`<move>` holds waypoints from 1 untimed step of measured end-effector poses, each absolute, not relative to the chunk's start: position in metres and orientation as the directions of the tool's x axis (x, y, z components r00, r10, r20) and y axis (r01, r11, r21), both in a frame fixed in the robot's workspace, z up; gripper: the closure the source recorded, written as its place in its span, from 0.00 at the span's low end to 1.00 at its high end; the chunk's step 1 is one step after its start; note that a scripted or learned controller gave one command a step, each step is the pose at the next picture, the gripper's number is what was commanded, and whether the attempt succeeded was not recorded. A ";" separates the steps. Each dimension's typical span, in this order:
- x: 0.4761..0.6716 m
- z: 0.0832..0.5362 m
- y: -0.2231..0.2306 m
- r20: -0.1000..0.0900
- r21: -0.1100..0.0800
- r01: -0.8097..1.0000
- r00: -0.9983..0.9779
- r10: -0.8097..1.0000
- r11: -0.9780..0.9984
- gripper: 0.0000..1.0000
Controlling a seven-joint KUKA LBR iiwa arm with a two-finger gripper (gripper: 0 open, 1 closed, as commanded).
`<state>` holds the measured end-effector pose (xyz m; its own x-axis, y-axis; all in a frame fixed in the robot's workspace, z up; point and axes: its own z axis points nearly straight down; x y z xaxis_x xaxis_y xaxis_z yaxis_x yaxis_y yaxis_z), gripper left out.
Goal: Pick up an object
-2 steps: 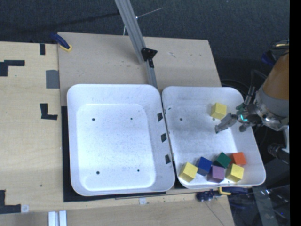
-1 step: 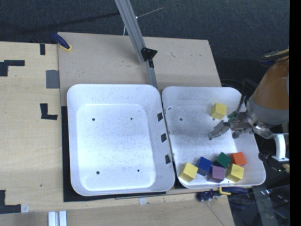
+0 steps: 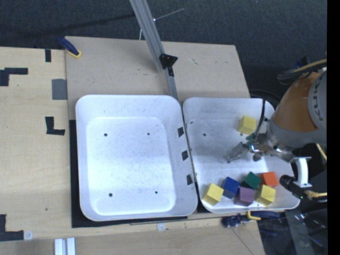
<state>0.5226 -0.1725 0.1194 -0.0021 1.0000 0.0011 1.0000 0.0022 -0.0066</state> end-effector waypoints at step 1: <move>0.522 0.090 -0.172 0.000 -0.004 1.000 -0.002 1.000 0.002 0.00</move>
